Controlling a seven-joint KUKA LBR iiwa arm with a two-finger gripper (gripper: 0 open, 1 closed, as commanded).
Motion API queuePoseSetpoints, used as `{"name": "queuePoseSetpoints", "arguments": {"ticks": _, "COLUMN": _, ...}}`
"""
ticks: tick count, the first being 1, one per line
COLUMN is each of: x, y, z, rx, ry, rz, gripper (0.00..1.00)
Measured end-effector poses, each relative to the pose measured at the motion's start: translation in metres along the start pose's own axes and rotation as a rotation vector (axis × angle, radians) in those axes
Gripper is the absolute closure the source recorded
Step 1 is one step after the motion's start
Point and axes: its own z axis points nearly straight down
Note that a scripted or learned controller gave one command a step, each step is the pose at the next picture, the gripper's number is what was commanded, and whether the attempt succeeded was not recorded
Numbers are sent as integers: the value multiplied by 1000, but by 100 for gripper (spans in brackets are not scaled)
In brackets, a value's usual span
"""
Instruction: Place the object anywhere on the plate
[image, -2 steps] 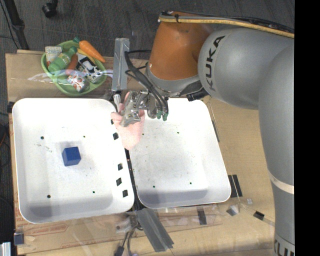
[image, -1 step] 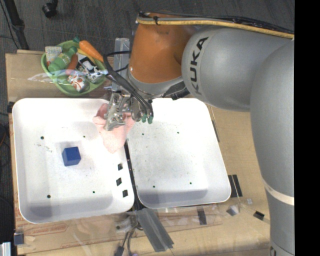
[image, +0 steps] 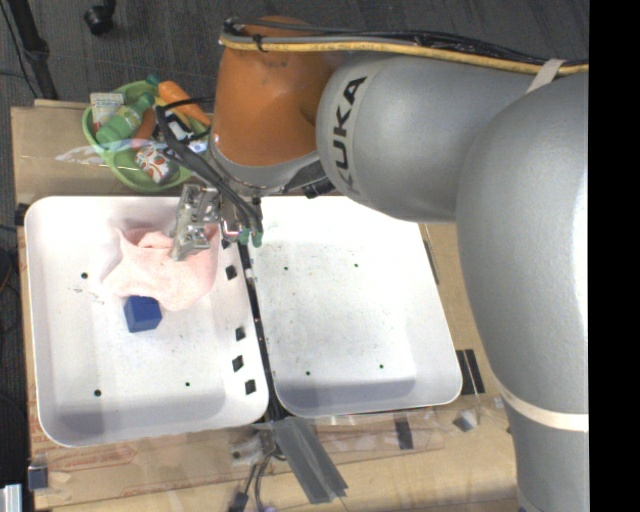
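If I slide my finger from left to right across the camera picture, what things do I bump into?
Left bin → blue block → tool → right bin → big grey arm.

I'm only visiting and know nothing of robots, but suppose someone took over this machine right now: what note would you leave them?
Gripper: low over the left bin, on the pink plate; whether it holds anything is unclear.
Blue block: lying in the left bin at the plate's lower left edge, apparently touching it, not clearly on it.
Right bin: beside it.
Done: nothing confirmed.
Left: get the block onto the plate.
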Motion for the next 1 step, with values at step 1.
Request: {"name": "queuePoseSetpoints", "arguments": {"ticks": 1, "x": 0, "y": 0, "z": 0, "rx": 0, "ry": 0, "rz": 0, "gripper": 0}}
